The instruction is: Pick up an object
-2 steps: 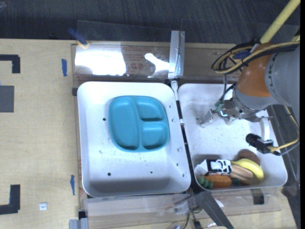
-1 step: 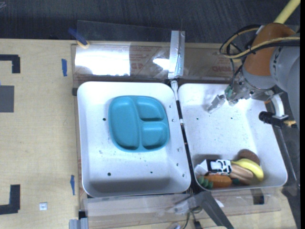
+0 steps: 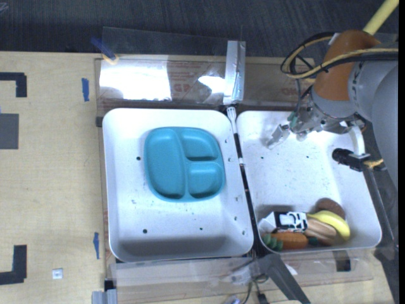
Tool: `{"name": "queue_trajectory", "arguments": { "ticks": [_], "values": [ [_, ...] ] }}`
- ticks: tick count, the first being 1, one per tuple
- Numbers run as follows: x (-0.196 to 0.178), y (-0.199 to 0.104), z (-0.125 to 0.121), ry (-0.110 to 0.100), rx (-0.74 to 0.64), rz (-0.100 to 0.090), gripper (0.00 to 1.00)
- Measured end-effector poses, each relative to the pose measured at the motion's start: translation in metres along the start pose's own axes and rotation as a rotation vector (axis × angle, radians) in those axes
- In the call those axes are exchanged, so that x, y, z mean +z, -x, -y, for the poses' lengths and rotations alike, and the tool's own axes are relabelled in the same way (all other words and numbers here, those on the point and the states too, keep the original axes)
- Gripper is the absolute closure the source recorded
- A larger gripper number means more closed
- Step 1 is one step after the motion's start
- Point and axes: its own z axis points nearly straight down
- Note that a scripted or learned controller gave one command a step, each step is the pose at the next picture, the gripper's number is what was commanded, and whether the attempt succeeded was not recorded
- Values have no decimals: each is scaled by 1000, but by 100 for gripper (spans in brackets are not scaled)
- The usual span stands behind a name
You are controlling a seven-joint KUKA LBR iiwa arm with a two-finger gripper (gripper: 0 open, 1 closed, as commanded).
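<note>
At the near edge of the right bin [image 3: 354, 189] lie a banana [image 3: 333, 223], a carrot [image 3: 292, 239] and a small black-and-white box [image 3: 288, 221], bunched together. Farther back, the gripper [image 3: 278, 135] hangs over the bin's bare far corner, fingers apart, holding nothing. A blue divided tray [image 3: 183, 163] sits in the left bin [image 3: 120, 138].

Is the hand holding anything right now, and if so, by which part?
Nothing is held. The hand hangs over the bare upper part of the right bin, apart from the toys heaped at its lower edge.

wooden bench [image 3: 44, 189] | dark carpet floor [image 3: 158, 5] | glare on clear panel [image 3: 145, 81]
</note>
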Motion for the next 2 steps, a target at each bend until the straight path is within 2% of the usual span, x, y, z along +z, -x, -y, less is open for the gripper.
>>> {"name": "queue_trajectory", "arguments": {
  "ticks": [1,2],
  "values": [
    [-13,0,-2,6,-3,4,100],
    [-25,1,-4,11,-4,7,100]
  ]
}}
